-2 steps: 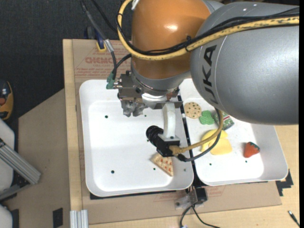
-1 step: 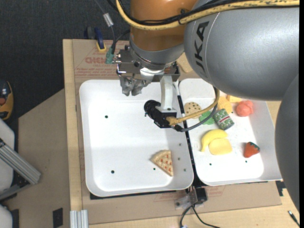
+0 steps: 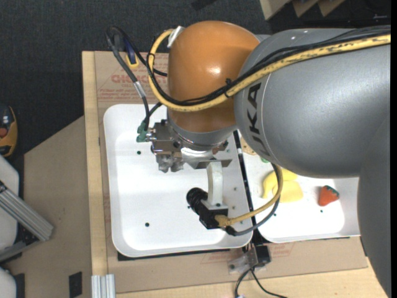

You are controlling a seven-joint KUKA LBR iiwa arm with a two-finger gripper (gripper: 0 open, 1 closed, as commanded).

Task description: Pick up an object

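My gripper hangs low over the back of the left bin, mostly hidden under the orange wrist band and the grey arm. A small green thing peeks out at the gripper's left side; I cannot tell whether it lies in the bin or belongs to the robot. In the right bin a yellow object lies near the divider, partly covered by the arm and cable. A red strawberry-like object lies to its right.
The arm covers most of the right bin and the back of both bins. A brown board lies under the bins. Grey metal framing stands at the lower left, off the bench.
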